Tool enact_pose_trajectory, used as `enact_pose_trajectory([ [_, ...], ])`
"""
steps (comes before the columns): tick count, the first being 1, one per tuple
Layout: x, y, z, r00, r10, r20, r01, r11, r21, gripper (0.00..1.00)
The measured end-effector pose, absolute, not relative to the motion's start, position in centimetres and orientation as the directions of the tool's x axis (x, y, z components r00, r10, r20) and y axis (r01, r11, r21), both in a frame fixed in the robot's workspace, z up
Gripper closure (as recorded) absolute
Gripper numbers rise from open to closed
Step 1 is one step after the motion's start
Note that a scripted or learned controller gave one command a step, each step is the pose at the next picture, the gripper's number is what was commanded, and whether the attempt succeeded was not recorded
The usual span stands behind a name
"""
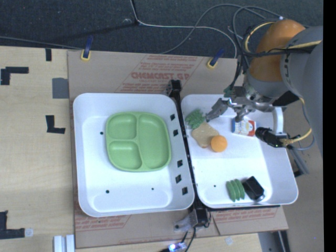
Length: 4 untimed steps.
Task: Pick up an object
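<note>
In the camera view, the pincer [229, 111] is hovering with fingers spread, gripping nothing, in the right bin [278, 164]. A tan object [202, 135] is lying at its seven o'clock, touching an orange ball [219, 143]. Approach is underway, I judge; descent and closing should follow.

Red "CHEMCAST GP" print on the cardboard sheet [157, 73]

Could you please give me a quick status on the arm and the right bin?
Gripper low over right bin, nothing seen held. Orange ball, tan piece, green leafy item close by. Green plate alone in left bin.
</note>
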State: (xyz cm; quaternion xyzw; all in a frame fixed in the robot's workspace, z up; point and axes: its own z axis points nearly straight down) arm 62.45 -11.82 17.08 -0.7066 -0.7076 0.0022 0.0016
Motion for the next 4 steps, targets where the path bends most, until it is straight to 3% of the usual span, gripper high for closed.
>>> enact_pose_trajectory([
  [1, 61.9, -10.9, 11.1, -0.002, 1.000, 0.000, 1.000, 0.002, -0.008, 0.00],
  [2, 61.9, -10.9, 8.4, -0.001, 1.000, -0.001, 1.000, 0.001, 0.000, 0.00],
  [3, 62.1, -10.9, 9.8, -0.002, 1.000, -0.002, 1.000, 0.002, 0.005, 1.00],
  [4, 61.9, -10.1, 14.3, -0.002, 1.000, 0.000, 1.000, 0.002, 0.001, 1.00],
])
